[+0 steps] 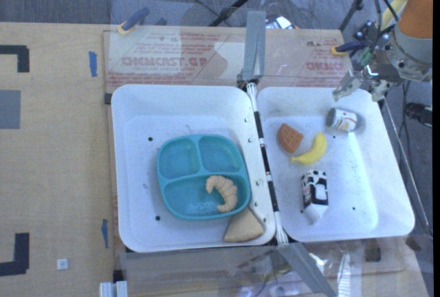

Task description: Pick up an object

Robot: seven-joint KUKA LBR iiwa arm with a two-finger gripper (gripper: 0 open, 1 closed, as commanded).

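Hovering at the right bin's [392, 220] far corner, the gripper [362, 86], spread wide and holding nothing, is needing to centre squarely over the small can [342, 119] before descending.

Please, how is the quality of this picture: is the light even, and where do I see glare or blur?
Camera view: light is bright and fairly even; the two white plastic bins look washed out; the clear acrylic sheet behind them shows pale reflections; the metal two-finger gripper is slightly blurred; shadows are soft.
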